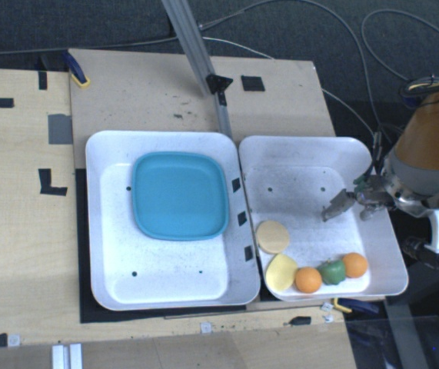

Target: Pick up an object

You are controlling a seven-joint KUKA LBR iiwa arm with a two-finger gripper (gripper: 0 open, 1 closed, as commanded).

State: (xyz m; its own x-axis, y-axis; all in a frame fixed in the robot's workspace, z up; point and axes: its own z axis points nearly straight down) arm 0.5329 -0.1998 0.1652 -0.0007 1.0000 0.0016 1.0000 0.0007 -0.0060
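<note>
Landmark: right bin, white, shallow, scuffed grey on its floor.

Near edge of that bin holds a row of small items along the front wall: pale yellow lemon-shaped piece at front-left, orange ball touching it, green item next, second orange ball at front-right. All smooth, rounded, look like plastic toy food. The yellow piece is oval, long axis running roughly front-to-back with a slight tilt. Just behind it sits a cream round disc, lying flat, against the bin's left wall.

Mid-bin, right side: jaws over bare floor, behind the fruit row and apart from it, nothing between the fingers. They appear spread slightly; one dark finger points toward the bin's left. Grey arm with its orange band comes in over the bin's right wall.

Left of the right bin, touching it: second white bin with a blue square plate, rounded corners, lying flat.

Behind both bins: tan worktop, black tape patches, a grey metal bar slanting away, cables on dark floor.
</note>
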